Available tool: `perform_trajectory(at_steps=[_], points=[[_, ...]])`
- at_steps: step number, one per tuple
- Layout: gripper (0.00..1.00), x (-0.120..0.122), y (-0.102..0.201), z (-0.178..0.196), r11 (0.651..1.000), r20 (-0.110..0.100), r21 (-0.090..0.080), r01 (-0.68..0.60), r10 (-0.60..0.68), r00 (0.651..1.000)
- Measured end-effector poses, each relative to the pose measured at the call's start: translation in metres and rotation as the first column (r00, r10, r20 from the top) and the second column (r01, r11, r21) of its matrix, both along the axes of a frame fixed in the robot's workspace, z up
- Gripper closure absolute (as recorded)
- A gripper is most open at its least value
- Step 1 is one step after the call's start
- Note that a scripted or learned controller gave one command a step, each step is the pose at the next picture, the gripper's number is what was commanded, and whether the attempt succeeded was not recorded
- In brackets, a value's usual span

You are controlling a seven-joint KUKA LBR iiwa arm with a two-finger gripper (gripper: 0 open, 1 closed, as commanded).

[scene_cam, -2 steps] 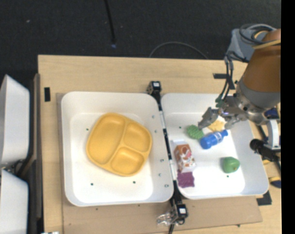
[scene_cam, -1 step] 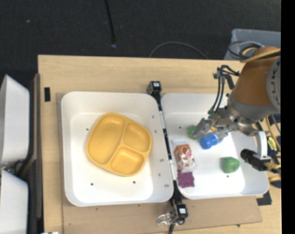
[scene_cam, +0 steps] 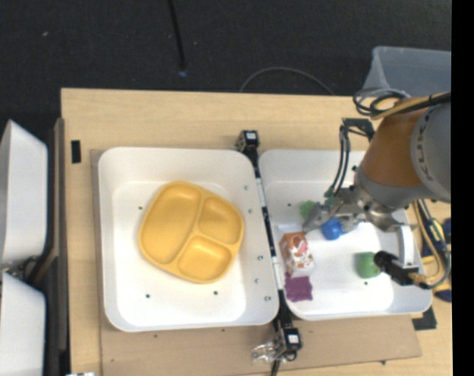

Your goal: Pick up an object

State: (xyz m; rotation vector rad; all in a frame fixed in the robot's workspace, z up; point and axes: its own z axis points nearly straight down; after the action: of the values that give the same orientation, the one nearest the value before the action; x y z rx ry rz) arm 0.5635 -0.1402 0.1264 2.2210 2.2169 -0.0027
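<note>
My gripper [scene_cam: 328, 215] reaches down into the right bin [scene_cam: 346, 308] from the right, under the orange-banded wrist. A small blue object [scene_cam: 331, 229] lies right at its tip, touching or just below the fingers; I cannot tell whether it is gripped. A small green piece [scene_cam: 308, 208] sits just left of the tip. A red-and-white packet [scene_cam: 297, 252] and a purple object [scene_cam: 299, 288] lie along the bin's left wall. A green block [scene_cam: 367, 265] rests nearer the front right.
The left bin [scene_cam: 119, 304] holds a yellow divided plate [scene_cam: 191, 231] at its middle. Cables and the arm's body [scene_cam: 401, 155] hang over the right bin's far right side. A black clip [scene_cam: 247, 140] sits where the bins meet at the back.
</note>
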Motion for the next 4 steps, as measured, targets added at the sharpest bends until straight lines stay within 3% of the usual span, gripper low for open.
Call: perform_trajectory(at_steps=[1,2,4], points=[[0.00,0.001,-0.002,-0.025,1.000,0.001,0.000,0.001,-0.001,1.000],[1.00,0.001,-0.002,-0.014,1.000,0.003,0.002,0.005,-0.005,1.000],[1.00,-0.005,-0.004,0.079,1.000,0.005,0.003,-0.001,0.001,1.000]])
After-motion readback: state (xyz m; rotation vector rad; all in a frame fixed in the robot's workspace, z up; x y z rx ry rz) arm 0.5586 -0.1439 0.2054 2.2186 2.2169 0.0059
